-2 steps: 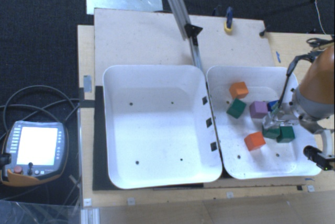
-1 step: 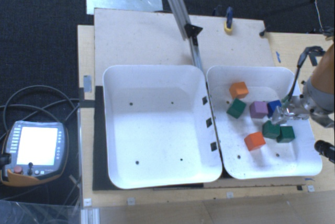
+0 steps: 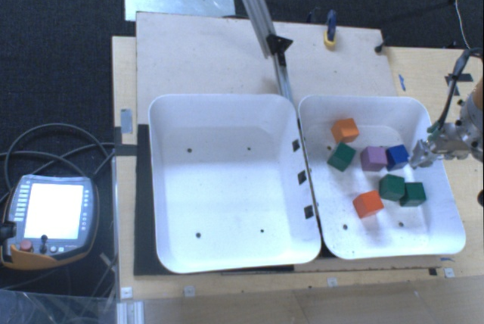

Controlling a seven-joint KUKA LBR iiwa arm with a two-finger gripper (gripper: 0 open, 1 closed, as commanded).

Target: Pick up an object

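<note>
From above, two shallow white bins sit side by side on a pale bench; the left bin (image 3: 227,186) has only small dark dots on its floor, while the right bin (image 3: 378,239) holds seven small blocks. An orange block (image 3: 345,129) lies nearest the far wall; a dark green block (image 3: 341,157) sits just in front of it and slightly to the left; a purple block (image 3: 373,158) and a blue block (image 3: 397,157) stand touching, side by side, in the middle; two more green blocks, one (image 3: 392,187) and the other (image 3: 413,194), sit pressed together nearer the right wall; a second orange block (image 3: 368,204) lies just left of that pair, towards the front.

The gripper (image 3: 422,155) reaches in from the right edge, over the right bin's right rim, just beside the blue block; whether it touches that block cannot be told, and the state of its jaws cannot be told either; no block is seen between them.

A metal rail (image 3: 257,4) slants down from the top to the gap between the bins; a yellow and blue clamp (image 3: 330,31) stands on the board behind; a handheld control panel (image 3: 49,220) with a bright screen lies on the dark floor at the left, its cable looping around it.
</note>
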